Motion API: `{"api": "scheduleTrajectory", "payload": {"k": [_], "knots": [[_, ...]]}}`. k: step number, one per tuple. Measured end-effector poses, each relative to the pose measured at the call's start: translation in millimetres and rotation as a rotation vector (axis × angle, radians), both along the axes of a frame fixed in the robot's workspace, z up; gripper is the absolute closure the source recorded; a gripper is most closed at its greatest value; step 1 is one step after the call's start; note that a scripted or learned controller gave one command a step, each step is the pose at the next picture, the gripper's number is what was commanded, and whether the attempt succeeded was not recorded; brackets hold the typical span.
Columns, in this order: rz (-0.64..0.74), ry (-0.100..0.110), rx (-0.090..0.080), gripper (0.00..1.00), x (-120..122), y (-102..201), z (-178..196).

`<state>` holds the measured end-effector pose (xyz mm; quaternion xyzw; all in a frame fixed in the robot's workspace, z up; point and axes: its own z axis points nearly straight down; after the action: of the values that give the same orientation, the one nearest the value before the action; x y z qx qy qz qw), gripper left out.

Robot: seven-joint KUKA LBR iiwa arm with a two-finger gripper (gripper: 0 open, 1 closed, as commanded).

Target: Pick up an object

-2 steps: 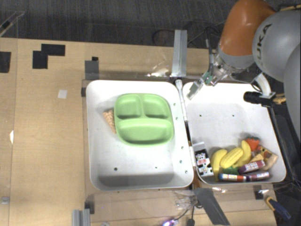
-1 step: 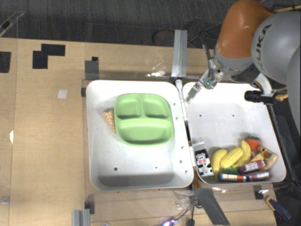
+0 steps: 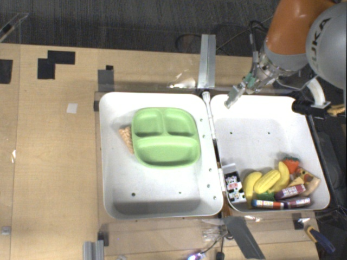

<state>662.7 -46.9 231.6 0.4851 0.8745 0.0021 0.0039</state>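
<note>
Two shallow white bins sit side by side on the wooden bench, their inner rims touching along a central seam.

Left bin point(image 3: 116, 161): a green divided tray point(image 3: 164, 136) lies flat in the upper middle, well clear of the bin's near edge and left wall. A tan textured item point(image 3: 126, 138) protrudes from under the tray's left edge. The near half of this bin floor is open.

Right bin point(image 3: 260, 126): the objects are crowded into the near right corner and along the near edge. Two yellow bananas point(image 3: 264, 180) lie together, touching; markers point(image 3: 282, 202) lie along the near rim; a small black-and-white box point(image 3: 232, 185) stands against the near left wall; red and brown items point(image 3: 301, 179) are packed beside the right wall. The far half of the floor is open.

Arm: the gripper point(image 3: 234, 96) hangs over the far left corner of the right bin, just beside the central seam, well apart from the object cluster. Nothing is seen between its fingers; whether they stand wide or narrow cannot be told.
</note>
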Motion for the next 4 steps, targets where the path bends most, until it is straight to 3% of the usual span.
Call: {"api": "scheduleTrajectory", "payload": {"k": [1,2,3,4], "knots": [[-0.010,0.002,0.000,0.00,-45.2,-17.7,-45.5],[0.060,-0.001,-0.002,0.00,-6.9,-59.7,-9.3],[0.233,0.000,-0.002,0.00,8.1,-42.3,-91.5],[0.373,-0.001,-0.003,0.00,3.9,-11.7,-43.9]]}}
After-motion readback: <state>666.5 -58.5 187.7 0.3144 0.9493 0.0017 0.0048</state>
